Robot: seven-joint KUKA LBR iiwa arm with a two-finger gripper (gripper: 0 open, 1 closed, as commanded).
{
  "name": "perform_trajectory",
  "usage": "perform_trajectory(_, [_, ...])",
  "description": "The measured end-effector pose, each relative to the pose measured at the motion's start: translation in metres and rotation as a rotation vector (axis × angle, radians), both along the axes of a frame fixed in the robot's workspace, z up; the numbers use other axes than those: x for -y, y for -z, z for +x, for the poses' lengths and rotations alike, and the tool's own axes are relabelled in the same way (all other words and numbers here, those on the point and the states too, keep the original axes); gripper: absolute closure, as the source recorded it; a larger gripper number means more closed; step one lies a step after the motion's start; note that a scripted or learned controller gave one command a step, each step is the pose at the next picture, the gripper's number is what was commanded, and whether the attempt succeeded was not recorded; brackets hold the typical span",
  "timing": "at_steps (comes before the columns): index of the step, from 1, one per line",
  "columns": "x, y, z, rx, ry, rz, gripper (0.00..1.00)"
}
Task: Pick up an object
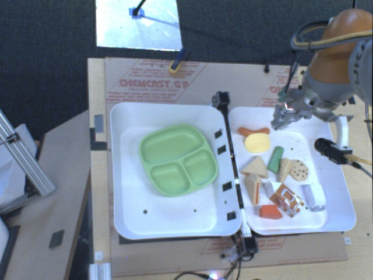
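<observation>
Your tool (284,120) above the right bin's (344,197) far edge, grip state you cannot tell, food pieces beneath, green tray (178,159) in the left bin (125,156)

One camera sits above my bench (145,77), looking down at a slant on both bins (125,156); I enter from its right.

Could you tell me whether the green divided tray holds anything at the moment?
Empty: the green tray shows three bare compartments; the items lie in the right bin.
</observation>
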State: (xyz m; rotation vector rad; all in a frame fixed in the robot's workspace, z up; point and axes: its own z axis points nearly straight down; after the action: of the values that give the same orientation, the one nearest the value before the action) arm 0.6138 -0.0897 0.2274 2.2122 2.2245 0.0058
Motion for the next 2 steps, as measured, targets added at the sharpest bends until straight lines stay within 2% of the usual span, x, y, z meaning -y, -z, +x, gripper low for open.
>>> perform_trajectory(1, [-0.044,0.009,0.037,-0.001,-0.004,0.002,1.0])
perform_trajectory(2, [-0.072,0.002,0.036,-0.002,-0.003,0.001,1.0])
